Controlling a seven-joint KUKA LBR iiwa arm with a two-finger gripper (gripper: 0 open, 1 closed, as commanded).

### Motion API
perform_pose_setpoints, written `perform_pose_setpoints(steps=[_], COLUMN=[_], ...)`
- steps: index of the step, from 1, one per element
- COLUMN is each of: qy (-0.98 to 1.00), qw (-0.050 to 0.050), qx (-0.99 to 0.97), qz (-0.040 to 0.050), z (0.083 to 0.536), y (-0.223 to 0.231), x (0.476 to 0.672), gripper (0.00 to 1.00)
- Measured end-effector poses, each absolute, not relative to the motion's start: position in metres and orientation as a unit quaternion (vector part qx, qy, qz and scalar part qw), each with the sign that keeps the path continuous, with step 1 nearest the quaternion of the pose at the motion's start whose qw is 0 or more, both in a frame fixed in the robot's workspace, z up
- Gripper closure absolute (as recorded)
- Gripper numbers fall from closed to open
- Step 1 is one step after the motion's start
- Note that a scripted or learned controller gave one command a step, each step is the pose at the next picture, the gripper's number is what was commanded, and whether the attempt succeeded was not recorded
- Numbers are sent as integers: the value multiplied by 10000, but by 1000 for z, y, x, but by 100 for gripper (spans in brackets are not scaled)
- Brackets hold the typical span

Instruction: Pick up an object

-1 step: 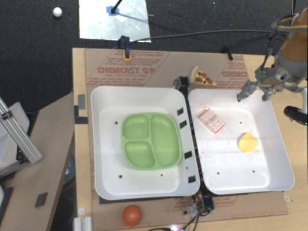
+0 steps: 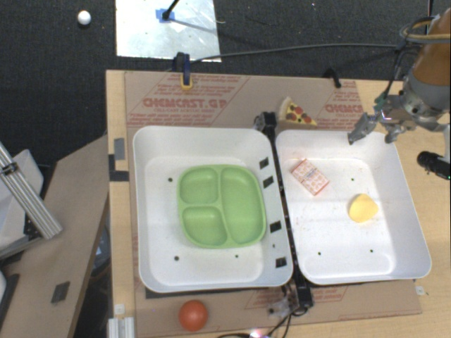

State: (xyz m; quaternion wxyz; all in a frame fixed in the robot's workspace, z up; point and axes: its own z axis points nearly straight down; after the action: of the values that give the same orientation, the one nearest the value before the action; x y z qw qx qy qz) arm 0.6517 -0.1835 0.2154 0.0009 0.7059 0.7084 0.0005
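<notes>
Board (image 2: 211, 94) read "CHEMCAST GP" in red, gripper (image 2: 375, 127) hung with fingers spread and bare over right bin's (image 2: 412, 220) far edge, arm cut off, yellow object (image 2: 363, 208) lay inside, pink packet's (image 2: 309, 177) print illegible.

right bin (image 2: 394, 259) floor mostly bare, yellow piece (image 2: 363, 208) mid-right

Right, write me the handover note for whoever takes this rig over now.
Gripper: above the far right corner of the right bin, jaws spread, nothing between them.
Right bin holds a pink-and-white packet near its far left and a yellow lump right of centre, apart from each other.
Left bin holds a green divided tray.
Outside the bins: a pizza-slice toy behind them, an orange ball in front of the left bin.
Done: nothing picked.
Left: descend on one object, likely the yellow lump or packet, grip it and lift.
</notes>
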Motion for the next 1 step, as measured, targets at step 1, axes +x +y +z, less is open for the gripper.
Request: perform_pose_setpoints(steps=[1], qy=[7077], qw=[-1], qx=[7065], qz=[-4], z=[171], y=[-186], x=[645], gripper=[0])
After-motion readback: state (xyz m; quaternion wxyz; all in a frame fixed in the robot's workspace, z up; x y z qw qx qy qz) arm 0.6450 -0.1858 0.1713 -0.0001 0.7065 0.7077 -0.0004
